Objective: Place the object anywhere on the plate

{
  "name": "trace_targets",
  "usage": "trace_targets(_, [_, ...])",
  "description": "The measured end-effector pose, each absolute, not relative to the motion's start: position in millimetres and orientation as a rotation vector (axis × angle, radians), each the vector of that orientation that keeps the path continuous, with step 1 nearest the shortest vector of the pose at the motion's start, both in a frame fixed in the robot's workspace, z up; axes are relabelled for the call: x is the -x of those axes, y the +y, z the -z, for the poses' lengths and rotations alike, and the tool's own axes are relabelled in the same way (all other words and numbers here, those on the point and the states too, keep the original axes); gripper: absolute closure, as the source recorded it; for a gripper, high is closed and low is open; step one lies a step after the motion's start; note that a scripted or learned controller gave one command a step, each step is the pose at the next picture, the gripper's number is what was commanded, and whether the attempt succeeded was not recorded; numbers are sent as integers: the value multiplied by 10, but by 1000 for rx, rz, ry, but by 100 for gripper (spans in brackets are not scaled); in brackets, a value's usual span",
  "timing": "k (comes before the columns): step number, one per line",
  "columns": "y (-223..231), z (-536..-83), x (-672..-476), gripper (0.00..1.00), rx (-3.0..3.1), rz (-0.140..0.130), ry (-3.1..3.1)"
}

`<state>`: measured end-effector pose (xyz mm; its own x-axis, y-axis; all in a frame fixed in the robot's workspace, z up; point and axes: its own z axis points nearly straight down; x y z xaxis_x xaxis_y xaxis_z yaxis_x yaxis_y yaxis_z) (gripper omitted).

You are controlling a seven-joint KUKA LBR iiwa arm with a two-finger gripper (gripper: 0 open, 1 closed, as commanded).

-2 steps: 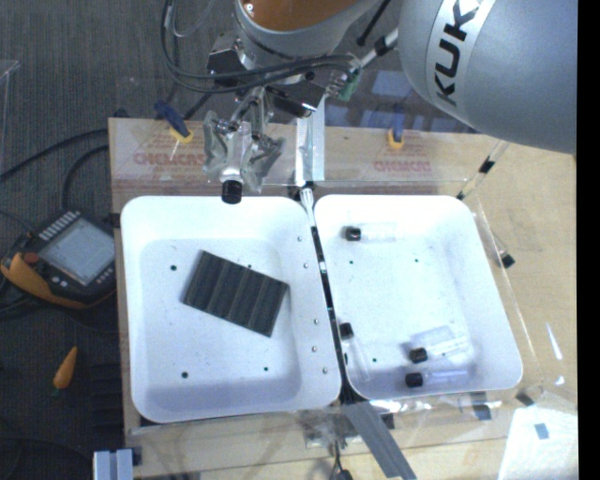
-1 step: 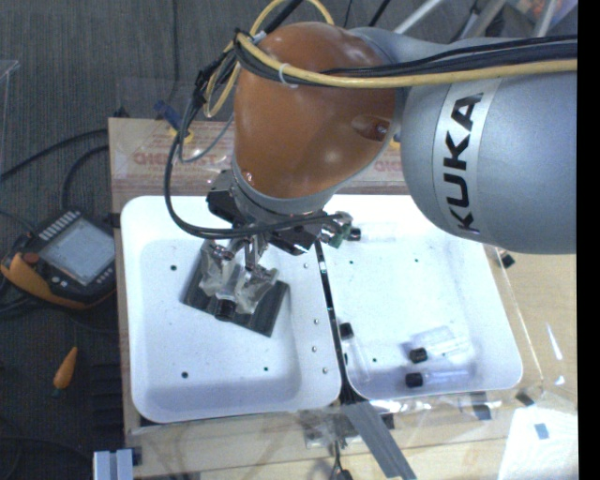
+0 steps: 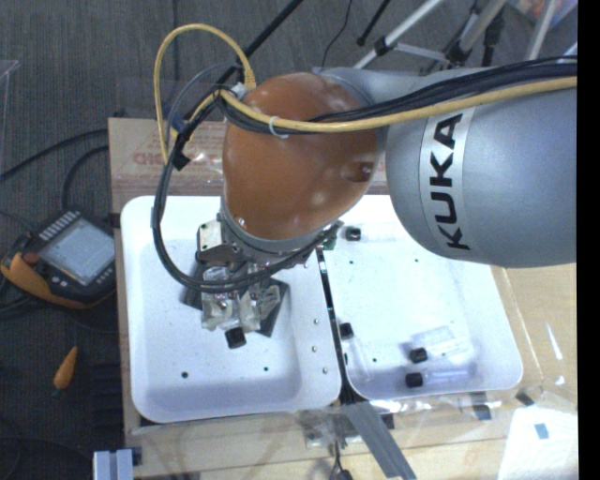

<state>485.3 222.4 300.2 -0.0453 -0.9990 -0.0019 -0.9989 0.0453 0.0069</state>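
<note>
You'll find the two-finger gripper (image 3: pixel 239 319) low over the left shallow white bin (image 3: pixel 169 375). Whether it is spread or pinching, you cannot tell. A dark flat object (image 3: pixel 269 317) lies directly beneath it.

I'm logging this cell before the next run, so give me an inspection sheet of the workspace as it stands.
Surface: two shallow white bins, left bin and right bin, side by side on a bench.
Job's things: a dark flat piece lies in the left bin under the gripper; whether it is the plate, cannot tell.
Clutter: small black pieces and a clear item in the right bin.
Grippers: gripper low over the left bin.
Cables: yellow cable and black cable loop off the arm.
Surroundings: teach pendant on the floor at left; tripod legs at top.
</note>
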Motion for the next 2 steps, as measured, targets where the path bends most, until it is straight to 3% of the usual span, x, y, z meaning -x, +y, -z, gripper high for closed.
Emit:
trace_targets(1, [2039,-4213,-5619,100,-2153,10,-2289])
trace_targets(2, [2184,-4303,-6534,100,-2316,13,-2128])
